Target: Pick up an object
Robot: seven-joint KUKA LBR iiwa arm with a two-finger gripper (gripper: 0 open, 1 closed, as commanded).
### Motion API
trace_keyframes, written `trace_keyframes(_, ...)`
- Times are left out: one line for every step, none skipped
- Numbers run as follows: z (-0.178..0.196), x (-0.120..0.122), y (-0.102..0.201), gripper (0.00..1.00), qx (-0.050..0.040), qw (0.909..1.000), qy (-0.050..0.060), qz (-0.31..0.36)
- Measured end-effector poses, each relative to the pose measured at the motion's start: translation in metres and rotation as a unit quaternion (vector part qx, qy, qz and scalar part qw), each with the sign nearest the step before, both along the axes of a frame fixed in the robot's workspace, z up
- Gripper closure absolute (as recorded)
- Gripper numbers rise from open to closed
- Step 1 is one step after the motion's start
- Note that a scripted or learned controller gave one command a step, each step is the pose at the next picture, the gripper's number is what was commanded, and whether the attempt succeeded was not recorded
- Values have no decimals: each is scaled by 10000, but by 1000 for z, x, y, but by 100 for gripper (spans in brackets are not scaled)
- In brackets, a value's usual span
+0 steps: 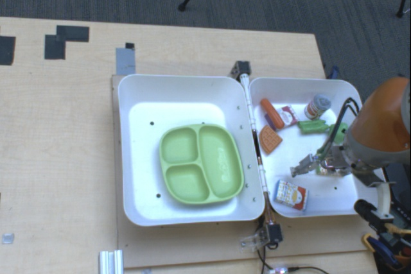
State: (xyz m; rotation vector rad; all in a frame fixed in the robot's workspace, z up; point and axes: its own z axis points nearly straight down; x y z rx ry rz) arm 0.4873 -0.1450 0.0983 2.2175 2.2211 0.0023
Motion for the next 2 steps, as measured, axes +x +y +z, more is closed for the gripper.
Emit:
trace_keyframes(-9,5,57,0,-45,9999,-94,-7)
trace_keyframes(1,5,57,100,-44,9999,-93,-3)
